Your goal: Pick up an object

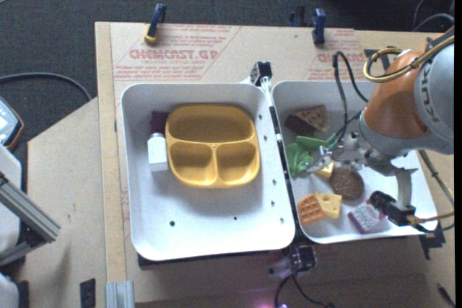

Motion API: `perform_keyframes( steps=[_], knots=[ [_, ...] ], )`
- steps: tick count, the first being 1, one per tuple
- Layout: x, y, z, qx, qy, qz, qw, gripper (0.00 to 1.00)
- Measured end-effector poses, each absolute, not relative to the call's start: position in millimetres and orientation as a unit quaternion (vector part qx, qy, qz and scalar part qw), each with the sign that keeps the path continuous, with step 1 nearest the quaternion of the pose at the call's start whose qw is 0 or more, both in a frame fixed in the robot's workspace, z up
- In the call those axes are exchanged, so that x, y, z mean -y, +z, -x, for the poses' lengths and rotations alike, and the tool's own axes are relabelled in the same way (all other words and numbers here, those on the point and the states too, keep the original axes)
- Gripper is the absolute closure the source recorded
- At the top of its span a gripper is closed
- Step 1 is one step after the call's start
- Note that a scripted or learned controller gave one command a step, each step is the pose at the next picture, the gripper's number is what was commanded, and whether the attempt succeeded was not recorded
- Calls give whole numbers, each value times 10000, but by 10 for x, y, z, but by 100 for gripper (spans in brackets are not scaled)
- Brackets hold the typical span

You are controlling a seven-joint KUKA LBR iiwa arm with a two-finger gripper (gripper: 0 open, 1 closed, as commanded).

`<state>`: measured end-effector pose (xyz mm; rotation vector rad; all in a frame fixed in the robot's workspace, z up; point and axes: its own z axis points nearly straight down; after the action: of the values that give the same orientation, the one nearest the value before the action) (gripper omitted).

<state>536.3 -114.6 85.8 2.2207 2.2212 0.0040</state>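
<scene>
The gripper is hanging low in the right bin, just beside the green toy on its left, with a yellow cheese piece underneath, and I cannot tell how wide its jaws are.

Looked a robotics lab, clamped board bench, loose cables on dark carpet, aluminium framing at left.

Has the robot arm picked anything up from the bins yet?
Not visibly. The gripper is low in the right bin, beside the green toy and brown round piece. Those, the waffle and the cheese wedge all lie in the bin, so grasping and lifting remain.
</scene>
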Motion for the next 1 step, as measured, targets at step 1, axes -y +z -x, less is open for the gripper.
perform_keyframes(
  steps=[1],
  knots=[
    [1170,989,-5378,-7061,20,-7081,51,100]
  ],
)
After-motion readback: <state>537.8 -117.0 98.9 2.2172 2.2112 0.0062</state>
